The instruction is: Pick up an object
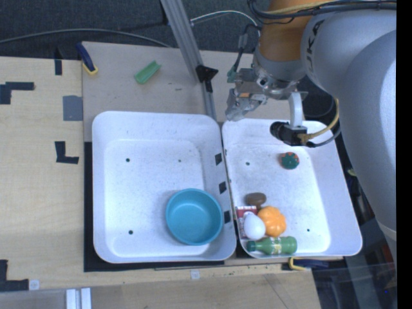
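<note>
Above the far left corner of the right bin (335,192), the gripper (243,105) hangs from the grey arm (347,37) below its orange band (293,11); whether it is open or closed cannot be told from this slanted overhead view, and nothing is seen held in it. Objects available for picking all lie in the right bin, nearer the camera than the gripper. Closest to the gripper is a small green and red ball (290,161), alone toward the bin's right side. Against the bin's near left corner sits a tight cluster: a brown oval piece (255,199), an orange fruit (273,220), a white egg (253,226) touching the fruit's left side, a red and white box (244,211) partly hidden behind the egg, and a green bottle (273,245) lying on its side along the bin's near wall, its long axis running left to right. Left of the right bin, the left bin (109,172) holds a blue bowl (194,215) near its front right corner. Judged from this layout, the coming move turns on travel from the far corner toward the camera and down; the ball is the shortest reach and stands clear of neighbours, whereas the cluster is crowded and close to the walls.
</note>
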You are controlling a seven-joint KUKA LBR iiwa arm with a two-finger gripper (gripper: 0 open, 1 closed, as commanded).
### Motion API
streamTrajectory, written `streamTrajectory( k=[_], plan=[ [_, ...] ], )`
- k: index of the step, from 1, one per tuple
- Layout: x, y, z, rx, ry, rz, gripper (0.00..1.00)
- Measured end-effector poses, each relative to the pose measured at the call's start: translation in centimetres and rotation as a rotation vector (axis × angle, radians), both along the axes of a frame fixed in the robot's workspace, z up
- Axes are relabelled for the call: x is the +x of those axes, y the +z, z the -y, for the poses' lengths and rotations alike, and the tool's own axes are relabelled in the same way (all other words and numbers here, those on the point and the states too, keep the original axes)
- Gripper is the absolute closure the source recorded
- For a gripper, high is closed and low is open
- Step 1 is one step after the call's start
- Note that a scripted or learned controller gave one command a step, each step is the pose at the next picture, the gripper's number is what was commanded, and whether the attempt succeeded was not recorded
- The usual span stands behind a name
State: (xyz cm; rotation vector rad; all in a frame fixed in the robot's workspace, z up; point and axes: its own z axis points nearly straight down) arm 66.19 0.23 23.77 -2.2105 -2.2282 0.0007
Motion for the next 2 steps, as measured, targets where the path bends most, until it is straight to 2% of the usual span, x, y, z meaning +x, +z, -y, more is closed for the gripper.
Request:
streamTrajectory(
  k=[2],
  plan=[
    [-2.2,-0.6,-9.8,-0.001,-0.001,-0.001,1.00]
  ],
)
